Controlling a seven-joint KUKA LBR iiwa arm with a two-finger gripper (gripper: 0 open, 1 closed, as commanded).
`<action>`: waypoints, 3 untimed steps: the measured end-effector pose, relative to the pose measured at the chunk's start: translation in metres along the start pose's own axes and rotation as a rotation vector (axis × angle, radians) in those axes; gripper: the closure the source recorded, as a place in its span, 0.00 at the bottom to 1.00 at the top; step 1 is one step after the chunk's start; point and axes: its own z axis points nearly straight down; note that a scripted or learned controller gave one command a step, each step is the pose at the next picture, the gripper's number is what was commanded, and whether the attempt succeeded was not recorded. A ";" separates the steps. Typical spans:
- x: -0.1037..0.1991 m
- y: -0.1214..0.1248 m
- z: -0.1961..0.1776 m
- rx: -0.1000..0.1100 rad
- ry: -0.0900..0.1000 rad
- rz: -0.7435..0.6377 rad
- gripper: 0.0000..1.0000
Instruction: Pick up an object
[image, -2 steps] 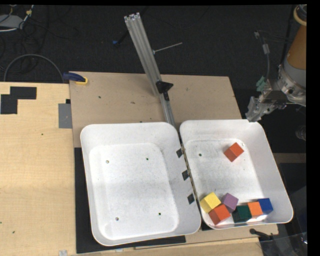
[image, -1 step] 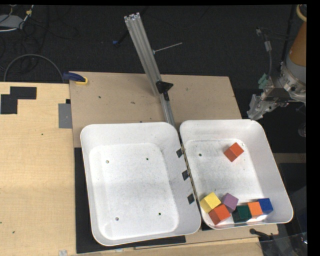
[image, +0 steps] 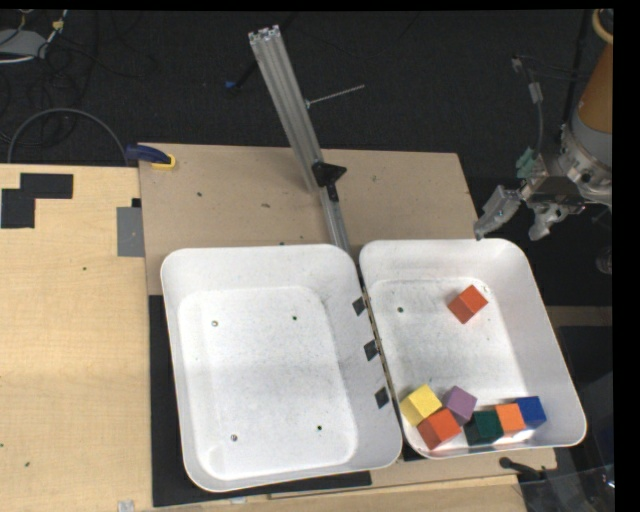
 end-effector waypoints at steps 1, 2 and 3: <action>0.000 0.000 0.000 0.000 0.000 -0.001 0.00; 0.000 0.000 0.000 0.000 0.000 -0.001 0.00; 0.000 0.000 0.000 0.000 -0.001 -0.002 0.00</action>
